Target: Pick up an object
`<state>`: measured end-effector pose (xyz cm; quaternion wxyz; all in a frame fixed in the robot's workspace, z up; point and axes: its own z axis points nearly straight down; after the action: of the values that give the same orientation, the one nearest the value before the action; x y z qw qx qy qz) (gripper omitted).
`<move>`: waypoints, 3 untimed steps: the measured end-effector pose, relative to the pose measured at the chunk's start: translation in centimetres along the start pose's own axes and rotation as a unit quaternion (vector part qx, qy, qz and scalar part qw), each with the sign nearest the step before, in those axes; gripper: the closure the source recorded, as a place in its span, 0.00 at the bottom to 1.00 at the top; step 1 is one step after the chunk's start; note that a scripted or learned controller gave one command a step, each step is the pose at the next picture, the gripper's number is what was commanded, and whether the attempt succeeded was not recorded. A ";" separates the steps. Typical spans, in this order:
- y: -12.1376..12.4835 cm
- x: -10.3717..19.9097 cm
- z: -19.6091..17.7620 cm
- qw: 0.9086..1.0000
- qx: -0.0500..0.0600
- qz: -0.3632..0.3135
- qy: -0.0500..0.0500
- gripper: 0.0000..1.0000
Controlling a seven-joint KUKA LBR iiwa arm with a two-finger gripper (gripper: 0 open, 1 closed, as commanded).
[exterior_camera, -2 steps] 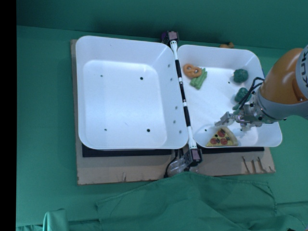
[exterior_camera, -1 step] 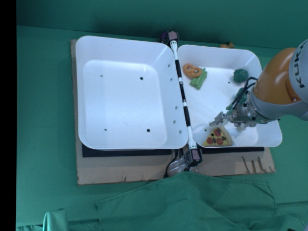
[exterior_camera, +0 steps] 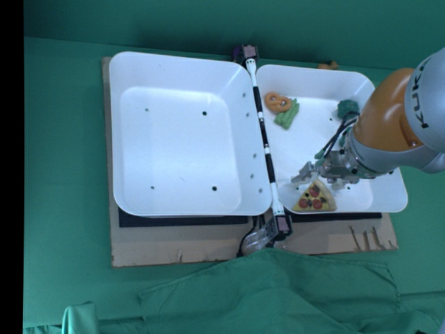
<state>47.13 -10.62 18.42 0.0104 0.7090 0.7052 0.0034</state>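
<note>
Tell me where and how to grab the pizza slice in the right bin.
Grip the pizza slice across its two slanted sides, about midway between tip and crust, coming straight down. It lies flat on the floor of the right bin, near the front wall, so a side approach looks blocked. The end effector hangs just above its tip.

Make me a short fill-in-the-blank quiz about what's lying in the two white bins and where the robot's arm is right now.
1. The pizza slice lies in the ____ bin.
2. The pretzel lies beside a bean pod whose color is ____.
3. The gripper hovers just above the ____.
4. The band above the arm's wrist is colored ____.

Missing words: right; green; pizza slice; orange
</note>
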 end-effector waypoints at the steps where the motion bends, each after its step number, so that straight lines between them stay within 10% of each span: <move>1: 0.0 -0.5 0.0 1.000 0.001 -0.001 0.003 0.00; 3: -0.1 -2.9 -0.1 1.000 0.003 -0.001 0.004 0.00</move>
<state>47.03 -13.57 18.50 0.0057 0.7084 0.7058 0.0041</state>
